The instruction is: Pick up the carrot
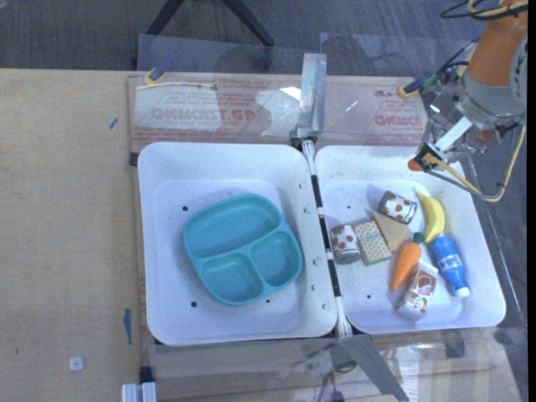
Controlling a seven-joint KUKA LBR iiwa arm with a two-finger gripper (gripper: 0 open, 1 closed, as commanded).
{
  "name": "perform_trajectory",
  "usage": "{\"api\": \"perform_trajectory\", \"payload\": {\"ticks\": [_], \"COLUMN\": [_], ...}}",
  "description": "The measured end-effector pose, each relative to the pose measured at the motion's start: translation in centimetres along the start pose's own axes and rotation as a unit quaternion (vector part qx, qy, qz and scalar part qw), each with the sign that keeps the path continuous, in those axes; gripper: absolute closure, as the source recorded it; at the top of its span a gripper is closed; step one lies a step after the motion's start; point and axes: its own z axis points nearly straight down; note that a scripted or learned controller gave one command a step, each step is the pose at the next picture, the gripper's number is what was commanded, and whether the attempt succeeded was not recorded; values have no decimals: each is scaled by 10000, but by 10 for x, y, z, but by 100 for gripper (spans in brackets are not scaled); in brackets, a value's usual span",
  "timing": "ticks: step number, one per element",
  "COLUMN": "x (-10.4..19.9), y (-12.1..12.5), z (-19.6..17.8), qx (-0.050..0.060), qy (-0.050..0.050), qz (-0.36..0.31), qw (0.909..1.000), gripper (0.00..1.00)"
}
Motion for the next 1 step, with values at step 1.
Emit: {"api": "perform_trajectory", "payload": {"ticks": [1], "x": [-47], "y": [13], "z": [-48], "qx": [0], "qy": [-1], "qz": [1162], "qw": [9932], "gripper": [100]}}
